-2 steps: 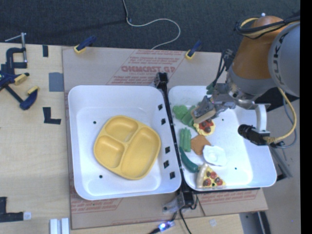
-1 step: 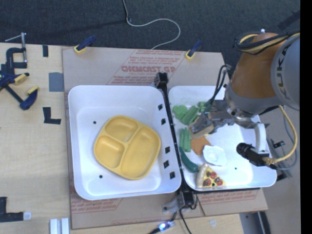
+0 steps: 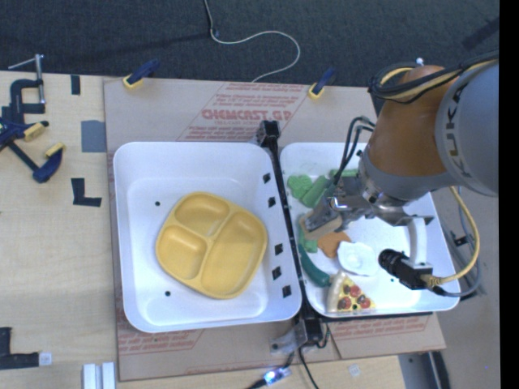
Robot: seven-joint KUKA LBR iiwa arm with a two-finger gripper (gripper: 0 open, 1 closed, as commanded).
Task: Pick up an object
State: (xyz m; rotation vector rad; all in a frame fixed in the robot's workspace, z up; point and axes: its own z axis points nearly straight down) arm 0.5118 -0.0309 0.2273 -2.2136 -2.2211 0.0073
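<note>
Gripper (image 3: 324, 215) low in right bin (image 3: 438, 298) near divider — finger state unclear; yellow tray (image 3: 212, 244) alone in left bin (image 3: 130, 217).

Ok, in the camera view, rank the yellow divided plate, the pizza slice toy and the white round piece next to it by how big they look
1. Yellow divided plate, in the left bin, by far the largest.
2 and 3. Pizza slice toy and white round piece, in the right bin. These two look about alike, so I would not rank them.

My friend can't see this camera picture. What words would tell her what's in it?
A grey and orange robot arm reaches over the right white bin, its tool low among toy food. The left white bin holds a yellow divided plate.
</note>
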